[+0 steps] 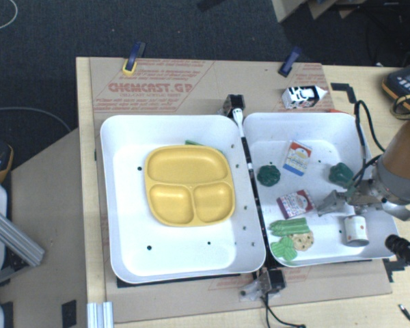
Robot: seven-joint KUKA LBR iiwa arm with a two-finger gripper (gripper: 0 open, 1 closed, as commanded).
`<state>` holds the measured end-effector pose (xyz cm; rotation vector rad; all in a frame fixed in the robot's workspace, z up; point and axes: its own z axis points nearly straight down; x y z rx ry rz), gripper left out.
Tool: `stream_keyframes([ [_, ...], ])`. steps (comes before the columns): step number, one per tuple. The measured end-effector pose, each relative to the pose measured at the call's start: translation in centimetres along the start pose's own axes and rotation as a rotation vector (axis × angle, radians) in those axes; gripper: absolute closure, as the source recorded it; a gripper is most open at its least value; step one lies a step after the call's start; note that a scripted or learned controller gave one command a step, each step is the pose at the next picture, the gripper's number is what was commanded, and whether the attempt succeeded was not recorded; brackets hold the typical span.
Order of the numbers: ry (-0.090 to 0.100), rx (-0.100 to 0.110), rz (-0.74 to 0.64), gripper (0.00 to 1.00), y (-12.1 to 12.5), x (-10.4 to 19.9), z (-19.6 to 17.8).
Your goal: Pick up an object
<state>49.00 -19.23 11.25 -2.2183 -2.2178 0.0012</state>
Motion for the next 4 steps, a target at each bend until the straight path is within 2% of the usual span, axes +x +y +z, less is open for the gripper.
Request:
stream_keyframes([
  [1,-0.001,0.0,0.0,0.0,0.0,0.1,2.9],
  [2,-0.003,-0.004,0.002,1.0,0.0,0.0,1.8],
  [4,-0.006,-0.01,-0.002,1.0,1.2,0.3,-7.0],
])
